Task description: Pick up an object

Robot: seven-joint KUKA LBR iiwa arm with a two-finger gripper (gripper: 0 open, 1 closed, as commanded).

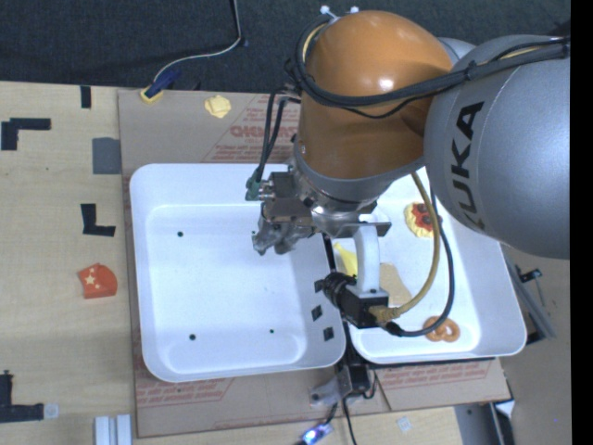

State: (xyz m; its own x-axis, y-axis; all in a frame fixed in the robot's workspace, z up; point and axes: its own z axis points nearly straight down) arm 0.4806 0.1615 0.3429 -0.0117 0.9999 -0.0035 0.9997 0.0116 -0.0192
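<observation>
Inside right bin [505, 336]: pretzel [441, 329], yellow-red item [421, 219]. Pincer [274, 237] over left bin [148, 276]; state unclear.

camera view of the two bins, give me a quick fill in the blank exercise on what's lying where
1. The gripper hangs over the ____ bin.
2. The pretzel-shaped orange piece lies in the ____ bin.
3. The red-orange block lies outside the bins, on the ____ side of the view.
4. The small yellow piece sits on the ____ sheet beyond the bins.

Missing words: left; right; left; cardboard
</observation>
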